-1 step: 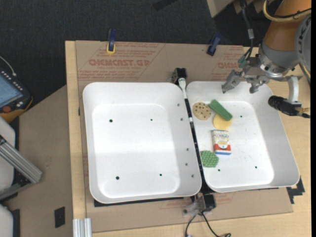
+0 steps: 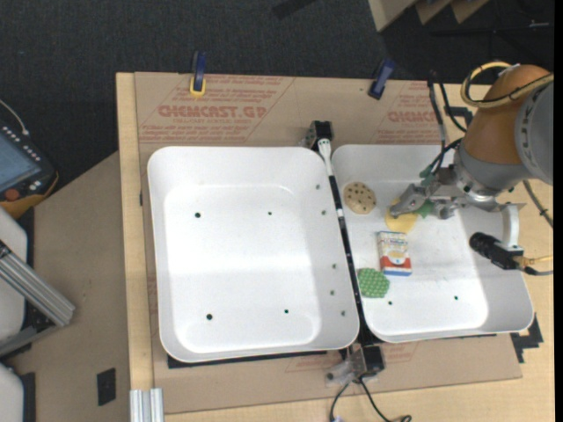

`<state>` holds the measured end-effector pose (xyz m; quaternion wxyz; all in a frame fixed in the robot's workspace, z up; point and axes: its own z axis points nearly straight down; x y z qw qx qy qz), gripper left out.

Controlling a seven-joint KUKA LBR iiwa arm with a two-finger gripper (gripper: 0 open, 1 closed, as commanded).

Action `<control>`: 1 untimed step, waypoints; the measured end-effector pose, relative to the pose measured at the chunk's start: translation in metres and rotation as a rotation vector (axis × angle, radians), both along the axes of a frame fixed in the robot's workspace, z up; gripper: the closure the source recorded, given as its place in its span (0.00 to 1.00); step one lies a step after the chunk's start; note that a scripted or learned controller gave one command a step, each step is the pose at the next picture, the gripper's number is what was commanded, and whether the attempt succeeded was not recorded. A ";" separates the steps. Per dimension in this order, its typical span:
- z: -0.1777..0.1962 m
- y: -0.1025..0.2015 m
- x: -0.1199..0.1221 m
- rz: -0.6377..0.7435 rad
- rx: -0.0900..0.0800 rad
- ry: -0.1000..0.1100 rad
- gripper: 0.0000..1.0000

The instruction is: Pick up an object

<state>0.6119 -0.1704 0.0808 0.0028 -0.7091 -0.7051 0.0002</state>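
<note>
I see the gripper (image 2: 412, 206) near the right bin's (image 2: 457, 310) back edge, over the yellow piece (image 2: 402, 222). I cannot tell its state. I'd centre, then descend straight.

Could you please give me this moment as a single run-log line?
arm: over right bin | gripper: low, above yellow item | grasp: unconfirmed | also in bin: cookie, small carton, green item
</note>
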 end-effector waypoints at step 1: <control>0.006 0.001 0.004 0.005 -0.004 -0.008 0.00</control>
